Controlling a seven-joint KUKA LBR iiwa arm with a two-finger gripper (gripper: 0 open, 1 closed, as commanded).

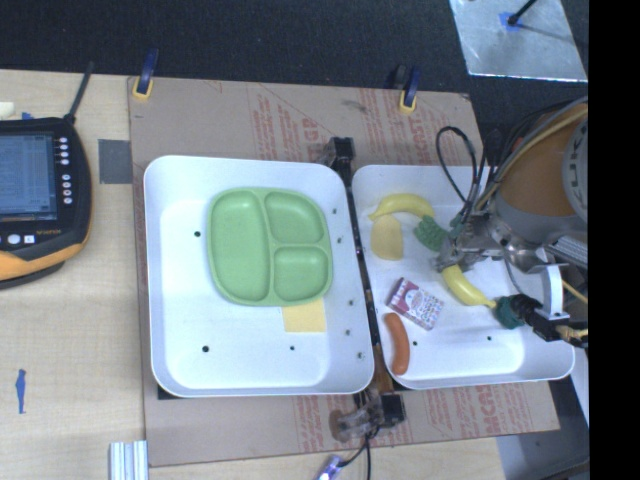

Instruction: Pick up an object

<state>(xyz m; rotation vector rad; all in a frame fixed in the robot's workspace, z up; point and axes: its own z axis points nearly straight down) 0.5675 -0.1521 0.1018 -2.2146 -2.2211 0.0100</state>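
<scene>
Cardboard (200,128) covers most of the bench, clamped at the far edge, with two white bins side by side on it. Left bin (180,328) has a green divided plate (268,245) sitting in the middle and a flat yellow square (305,317) poking out from under the plate's near edge, so part of it is hidden. Right bin (470,363) is the busy one, and its right end is covered by the arm (545,183), which is itself cut off at the frame edge. Cables loop over the wrist and make that whole area messy. Gripper (452,258) sits low over the bin right at the upper tip of a banana (466,288); honestly can't tell whether it's gripping anything, too much clutter there. A second banana (402,206) lies near the far wall, a yellow block (387,238) just under it, a small green thing (431,233) beside those, hard to identify. Red-and-white packet (415,304) sits mid-bin, a sausage (398,344) by the near-left corner. A tablet (35,193) rests far left, cropped.
</scene>
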